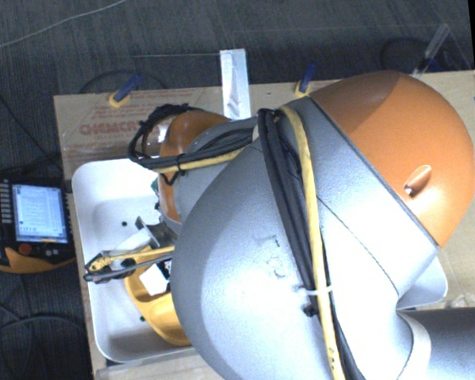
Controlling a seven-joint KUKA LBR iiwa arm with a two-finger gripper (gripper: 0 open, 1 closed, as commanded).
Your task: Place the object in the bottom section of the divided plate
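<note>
The hand (151, 227) shows as a few dark parts poking out from under the arm over the left bin (104, 179), and whether it is spread or pressed together cannot be told. Just below it, a slender yellow-and-black object (126, 259) lies roughly crosswise in the bin, with its dark tip toward the bin's left wall. Whether the hand touches the object is unclear. Beneath the object, the curved edge of a golden-yellow plate (152, 312) sits in the lower part of the bin; its sections are hidden by the arm. The grey arm (258, 293) with its orange band (402, 140) covers most of the counter (94, 129), and black cables (281, 180) run along it. On the dark floor to the left lies a handheld screen unit (32, 218).
</note>
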